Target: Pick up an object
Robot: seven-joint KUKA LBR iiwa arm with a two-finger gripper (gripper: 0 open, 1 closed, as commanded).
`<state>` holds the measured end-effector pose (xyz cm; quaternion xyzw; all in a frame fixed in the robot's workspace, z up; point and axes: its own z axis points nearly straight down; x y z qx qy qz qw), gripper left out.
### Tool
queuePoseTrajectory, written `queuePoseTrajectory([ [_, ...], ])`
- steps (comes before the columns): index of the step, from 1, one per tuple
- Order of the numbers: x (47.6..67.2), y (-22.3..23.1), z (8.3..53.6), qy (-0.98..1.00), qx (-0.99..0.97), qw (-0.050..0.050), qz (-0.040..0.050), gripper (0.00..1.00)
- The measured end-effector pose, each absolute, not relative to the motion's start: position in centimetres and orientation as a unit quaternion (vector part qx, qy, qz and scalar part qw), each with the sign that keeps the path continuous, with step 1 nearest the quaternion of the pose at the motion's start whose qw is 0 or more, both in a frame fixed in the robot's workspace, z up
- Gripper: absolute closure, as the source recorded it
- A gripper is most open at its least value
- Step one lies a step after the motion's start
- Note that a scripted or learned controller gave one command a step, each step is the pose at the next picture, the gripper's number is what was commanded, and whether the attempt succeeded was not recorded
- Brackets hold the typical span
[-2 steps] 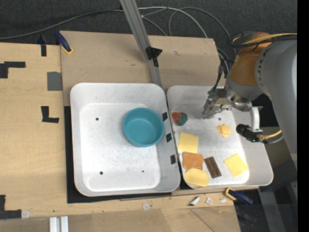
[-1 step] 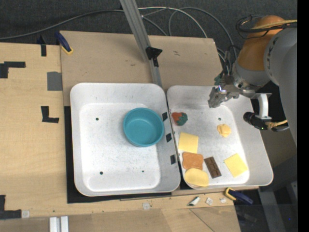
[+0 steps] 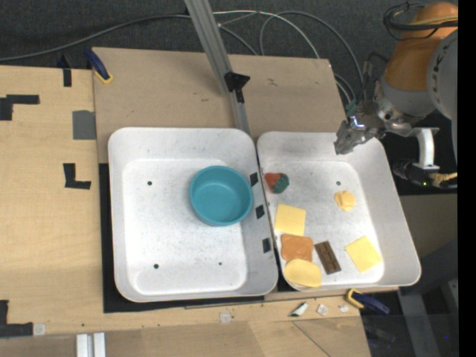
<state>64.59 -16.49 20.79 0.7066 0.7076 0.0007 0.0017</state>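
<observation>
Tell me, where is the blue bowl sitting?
The blue bowl sits in the left bin, toward its right side, near the divide with the right bin.

The bench [image 3: 52,162] was a light wooden surface with several black tape marks along its left side and a grey patch [image 3: 84,124] near the raised tan board [image 3: 163,88] behind the bins. Two shallow white bins sat on it side by side, touching along their inner edges: the left bin [image 3: 134,229] and the right bin [image 3: 387,199]. A dark mat showed under the left bin's left and lower rims. A blue clamp [image 3: 99,66] gripped the board's upper left corner, and another [image 3: 366,300] lay at the bench's front edge, just below the right bin, beside a few small white scraps [image 3: 311,309]
</observation>
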Motion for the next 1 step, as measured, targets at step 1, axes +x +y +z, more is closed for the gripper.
queuePoseTrajectory([
  [1, 64.61, -16.42, 20.93, 0.708, 0.706, 0.0, -0.0004, 1.0],
])
